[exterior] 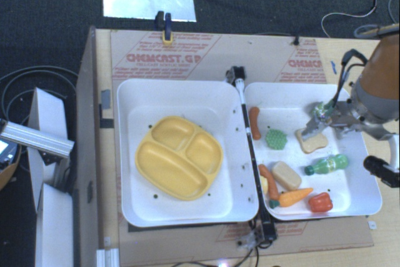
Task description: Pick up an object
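Red pepper sits at 5 o'clock, untouched. We see gripper low over toast at 3 o'clock; grip state unclear, nothing lifted yet.

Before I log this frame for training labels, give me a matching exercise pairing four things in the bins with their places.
Things:
1. yellow divided plate
2. hot dog
3. green bottle
4. red pepper

Places:
A. right bin, near corner
B. left bin, middle
C. right bin, beside the divider at the far end
D. right bin, near the slice of bread

Pairs: 1-B, 2-C, 3-D, 4-A
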